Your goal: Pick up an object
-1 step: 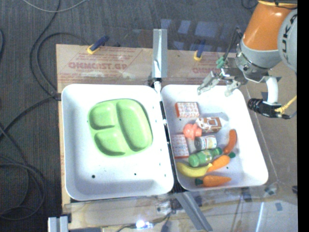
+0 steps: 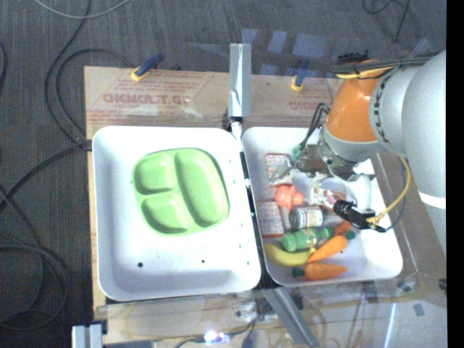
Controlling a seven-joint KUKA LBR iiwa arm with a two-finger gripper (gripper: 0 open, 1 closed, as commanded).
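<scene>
Seen from the fixed camera view above the counter, the arm reaches in from the right and its claw hangs low over the upper part of the right bin. Whether the claw is spread or pressed together cannot be told, because the wrist hides its tips. The candidates for picking all lie in that right bin, crowded together: a pinkish-orange toy just below the claw, a small can lying on its side beside it, a green piece, a banana and two carrots near the front wall, and flat printed packets along the left wall. The left bin holds a green divided tray, well apart from the claw.

The main risk, as a judgement, is the clutter: items touch one another, so a descent could land between two things, push them aside, or pinch nothing. The can looks likely to roll, and flat packets may be too thin to catch.
</scene>
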